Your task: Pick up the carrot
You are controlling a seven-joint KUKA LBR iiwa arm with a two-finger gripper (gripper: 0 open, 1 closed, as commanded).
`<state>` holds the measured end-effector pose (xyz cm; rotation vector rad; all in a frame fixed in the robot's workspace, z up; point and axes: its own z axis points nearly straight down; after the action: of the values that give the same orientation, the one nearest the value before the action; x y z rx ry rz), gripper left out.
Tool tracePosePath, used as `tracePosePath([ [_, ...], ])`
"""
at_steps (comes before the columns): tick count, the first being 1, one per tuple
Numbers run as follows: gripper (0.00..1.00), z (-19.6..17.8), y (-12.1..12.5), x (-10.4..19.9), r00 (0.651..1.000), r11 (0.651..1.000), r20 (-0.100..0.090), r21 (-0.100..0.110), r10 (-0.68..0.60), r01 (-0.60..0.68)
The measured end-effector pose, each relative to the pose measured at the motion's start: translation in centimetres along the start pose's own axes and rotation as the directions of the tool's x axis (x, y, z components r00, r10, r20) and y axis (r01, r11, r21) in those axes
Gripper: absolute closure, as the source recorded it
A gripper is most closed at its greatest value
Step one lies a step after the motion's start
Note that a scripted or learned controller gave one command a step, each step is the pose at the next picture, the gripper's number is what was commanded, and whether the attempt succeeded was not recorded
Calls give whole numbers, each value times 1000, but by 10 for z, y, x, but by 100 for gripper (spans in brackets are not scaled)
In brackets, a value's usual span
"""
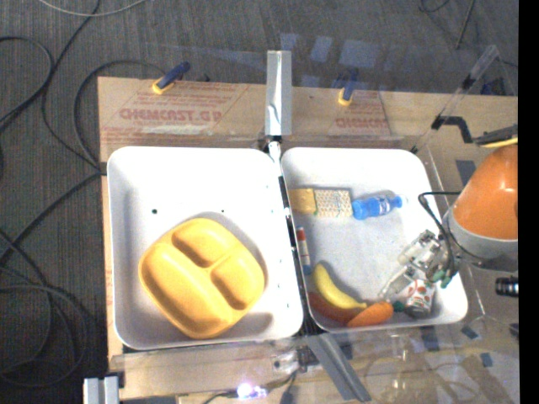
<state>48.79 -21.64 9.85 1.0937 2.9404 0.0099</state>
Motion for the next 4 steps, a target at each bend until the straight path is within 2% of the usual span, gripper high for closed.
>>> tracePosePath([
  [1,0,-61,32,8,983,983,-4,9,183,-183],
  [2,0,-86,45,25,968,968,-7,6,-249,249],
  [3,0,-64,46,45,784,784,-10,2,-620,620],
  [4,0,-41,25,27,336,336,-9,-6,-942,942],
])
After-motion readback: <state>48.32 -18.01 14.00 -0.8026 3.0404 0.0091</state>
